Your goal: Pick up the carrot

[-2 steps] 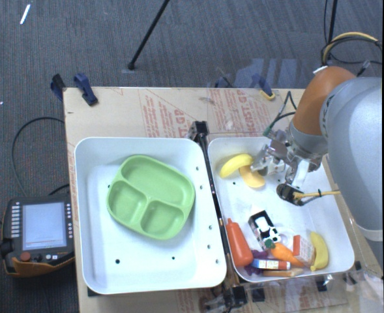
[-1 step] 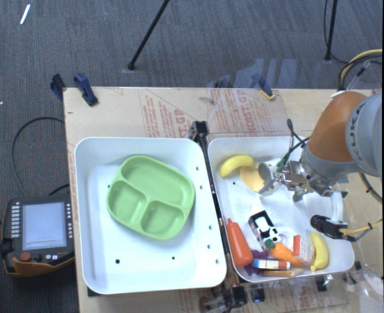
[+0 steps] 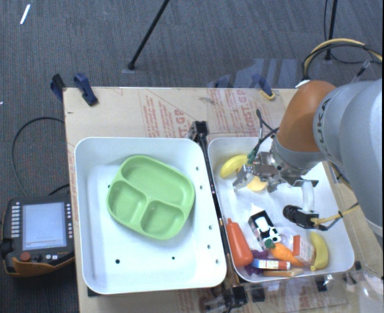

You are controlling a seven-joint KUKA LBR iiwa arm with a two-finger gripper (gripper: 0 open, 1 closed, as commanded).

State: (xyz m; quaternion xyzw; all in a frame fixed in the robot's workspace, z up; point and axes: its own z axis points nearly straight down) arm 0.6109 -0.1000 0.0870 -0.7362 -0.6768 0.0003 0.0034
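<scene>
Bench (image 3: pixel 146 109): brown board, centre of frame, bearing two shallow white bins side by side.

Left bin (image 3: pixel 90 240): holds one green divided plate (image 3: pixel 151 196), three compartments, lying slightly tilted in the bin's upper middle.

Right bin (image 3: pixel 338 256): holds mixed items. Upper left of this bin, a yellow banana (image 3: pixel 231 165). Lower left, a red-orange bottle-like item (image 3: pixel 238 243) lying along the bin's left wall. Centre, a small black-and-white object (image 3: pixel 262 225). Lower right, a second banana (image 3: pixel 319 250), near the bin's right wall.

Carrot (image 3: pixel 284 253): orange, tapered, lying in the lower part of the right bin, just below the black-and-white object and left of the second banana; touching a clutter of small packets beneath it. Apart from the gripper.

Arm (image 3: pixel 354 135): grey with orange band, entering from the right of the frame, over the right bin's upper half.

Gripper (image 3: pixel 260 180): low over the upper part of the right bin, just beside the first banana, above a pale yellow item. Finger state: cannot tell; the metal parts blur together, possibly around that yellow item.
</scene>
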